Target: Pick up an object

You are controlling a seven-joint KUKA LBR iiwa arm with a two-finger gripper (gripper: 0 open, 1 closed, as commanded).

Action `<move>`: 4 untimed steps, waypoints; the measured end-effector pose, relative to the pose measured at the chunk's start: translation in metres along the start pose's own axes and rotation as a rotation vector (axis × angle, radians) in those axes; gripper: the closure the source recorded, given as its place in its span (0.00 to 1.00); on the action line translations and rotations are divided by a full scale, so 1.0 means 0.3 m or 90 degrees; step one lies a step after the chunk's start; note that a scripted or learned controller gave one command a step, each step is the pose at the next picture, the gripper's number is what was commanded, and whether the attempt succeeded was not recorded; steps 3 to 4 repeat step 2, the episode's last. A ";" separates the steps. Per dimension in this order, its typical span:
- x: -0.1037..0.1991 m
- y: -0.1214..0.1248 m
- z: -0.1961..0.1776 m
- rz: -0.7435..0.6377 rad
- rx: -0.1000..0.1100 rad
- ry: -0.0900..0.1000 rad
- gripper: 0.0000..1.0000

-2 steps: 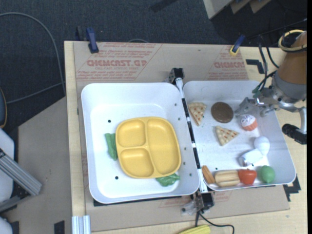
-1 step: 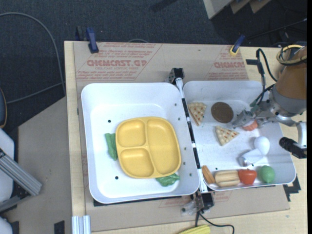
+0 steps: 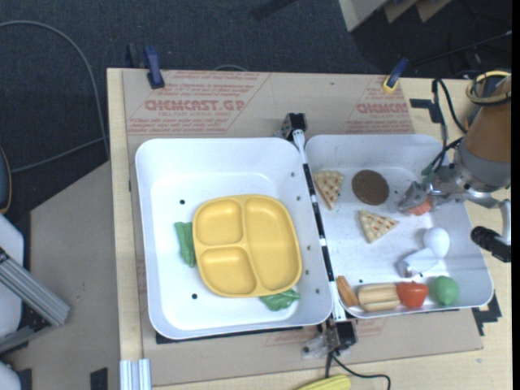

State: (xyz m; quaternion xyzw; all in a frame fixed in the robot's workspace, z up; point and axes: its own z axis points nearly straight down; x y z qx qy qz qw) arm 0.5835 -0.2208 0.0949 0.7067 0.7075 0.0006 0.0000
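A: Quick, where's your gripper [image 3: 416, 197]?

B: Down in my right bin [image 3: 467, 260], near its far right side, hovering at a small orange-red piece [image 3: 419, 208]. It's too small and half hidden to name. Whether I'm open, closed or clamped on it, I cannot tell from this angle.

A: That the target?

B: My guess, since it's right at my tip. It sits just right of the brown round patty [image 3: 370, 187], with the two waffle wedges [image 3: 376, 225] further left.

A: How will it handle?

B: Judging by the look: light plastic toy food, stiff, probably smooth and slippery. Small, so little to grab. I'd pinch across its narrow middle, low against the bin floor, otherwise it may squirt out.

A: Other stuff?

B: White egg [image 3: 436, 240], hot dog [image 3: 375, 296], red tomato [image 3: 412, 295], green ball [image 3: 444, 290] along the near edge. Left bin [image 3: 162, 218] holds the yellow divided plate [image 3: 246, 244]. All well apart from my tip.
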 end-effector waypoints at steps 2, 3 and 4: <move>0.695 0.093 -0.303 -0.002 -0.001 0.001 1.00; 0.695 0.093 -0.303 -0.002 -0.001 0.001 1.00; 0.695 0.093 -0.303 -0.002 -0.001 0.001 1.00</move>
